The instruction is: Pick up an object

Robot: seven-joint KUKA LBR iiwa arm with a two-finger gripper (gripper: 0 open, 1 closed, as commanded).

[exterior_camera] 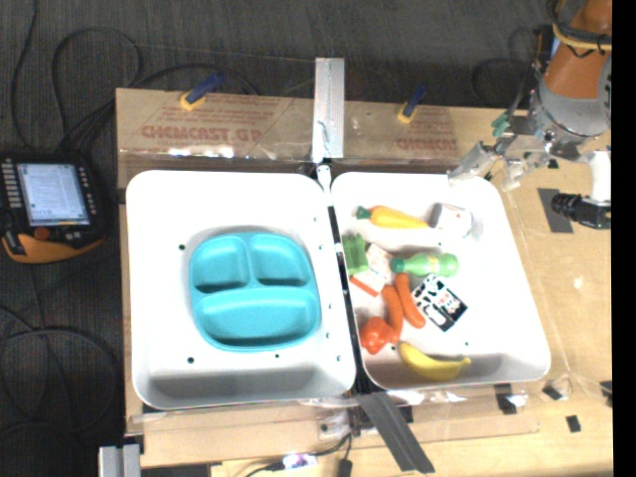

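Observation:
The right bin [517, 296] holds several toy foods. A yellow and orange piece [397, 217] and a white-grey item [452, 217] lie at the back. A green bottle [427, 263], orange carrots [402, 301] and a black-and-white patterned box [439, 301] lie in the middle. A red piece [376, 336] and a banana [432, 361] lie at the front. My gripper [494, 162] hangs over the bench just beyond the bin's far right corner, apart from all the objects and with nothing seen in it.
The left bin [159, 266] holds a blue divided plate [256, 288]. A green item [356, 253] lies against the divider between the bins. A pendant with a screen [48, 202] sits at the far left. Clamps hold cardboard behind the bins.

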